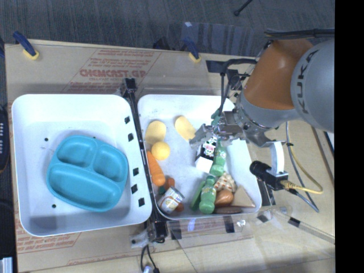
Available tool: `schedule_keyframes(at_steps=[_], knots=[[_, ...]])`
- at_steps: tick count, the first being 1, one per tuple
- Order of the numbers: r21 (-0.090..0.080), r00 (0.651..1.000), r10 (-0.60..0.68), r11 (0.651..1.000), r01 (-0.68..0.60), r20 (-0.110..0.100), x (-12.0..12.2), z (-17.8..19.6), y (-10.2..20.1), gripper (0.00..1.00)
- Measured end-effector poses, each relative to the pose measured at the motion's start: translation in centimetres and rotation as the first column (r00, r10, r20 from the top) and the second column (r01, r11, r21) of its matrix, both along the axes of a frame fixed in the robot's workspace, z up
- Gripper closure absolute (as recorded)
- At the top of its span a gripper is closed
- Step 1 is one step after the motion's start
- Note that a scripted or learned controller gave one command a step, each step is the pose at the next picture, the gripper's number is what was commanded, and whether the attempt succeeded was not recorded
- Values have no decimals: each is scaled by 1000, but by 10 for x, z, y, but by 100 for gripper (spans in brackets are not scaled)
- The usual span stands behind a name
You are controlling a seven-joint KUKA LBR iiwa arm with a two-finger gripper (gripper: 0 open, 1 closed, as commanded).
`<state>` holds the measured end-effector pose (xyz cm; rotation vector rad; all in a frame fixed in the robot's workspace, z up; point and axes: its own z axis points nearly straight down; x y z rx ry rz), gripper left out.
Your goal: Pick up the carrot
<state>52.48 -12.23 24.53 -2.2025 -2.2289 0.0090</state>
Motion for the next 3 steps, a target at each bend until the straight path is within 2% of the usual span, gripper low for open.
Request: schedule_keyframes(at_steps=[1,2,3], knots=[[-2,997,-82,997,82,10,38,-139,22,0],[1,1000,16,1000,-16,1,-50,-155,19,0],[1,1000,30,1000,-30,-2,-49,-145,19,100]])
